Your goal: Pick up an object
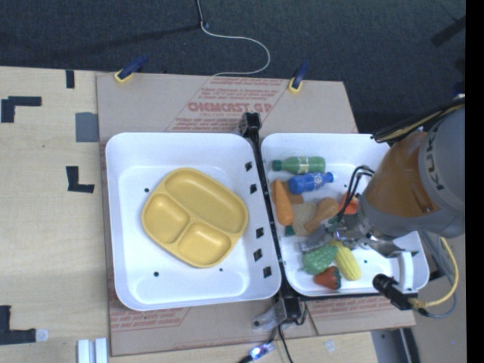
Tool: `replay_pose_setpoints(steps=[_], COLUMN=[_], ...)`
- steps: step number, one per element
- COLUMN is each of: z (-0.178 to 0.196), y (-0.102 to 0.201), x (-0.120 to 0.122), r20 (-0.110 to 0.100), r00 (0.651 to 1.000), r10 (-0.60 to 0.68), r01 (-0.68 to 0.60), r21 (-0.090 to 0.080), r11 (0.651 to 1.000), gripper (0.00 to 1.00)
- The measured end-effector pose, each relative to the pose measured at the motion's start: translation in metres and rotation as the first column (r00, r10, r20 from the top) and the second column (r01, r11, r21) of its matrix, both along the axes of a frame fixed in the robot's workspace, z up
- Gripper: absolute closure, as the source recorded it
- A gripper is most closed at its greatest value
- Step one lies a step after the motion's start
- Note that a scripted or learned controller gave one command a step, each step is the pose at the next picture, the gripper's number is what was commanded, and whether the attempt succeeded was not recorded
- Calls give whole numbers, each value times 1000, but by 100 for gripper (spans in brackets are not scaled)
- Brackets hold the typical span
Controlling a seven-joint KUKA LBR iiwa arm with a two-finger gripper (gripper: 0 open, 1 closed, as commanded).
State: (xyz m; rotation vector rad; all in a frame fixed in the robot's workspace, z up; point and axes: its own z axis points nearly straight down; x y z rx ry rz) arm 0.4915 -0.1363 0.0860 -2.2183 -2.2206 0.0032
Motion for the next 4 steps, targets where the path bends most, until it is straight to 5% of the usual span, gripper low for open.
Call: replay_pose_setpoints(steps=[1,3,4], z=[11,117,139], y=[0,-4,-3], x=[0,-12,-12], r20=[-1,6,3], r00=[1000,1000,1000], r10=[0,1,1], r01=[0,-1,-1], r21=[1,-1,0], r11=[1000,1000,1000], gripper=[100,100,100])
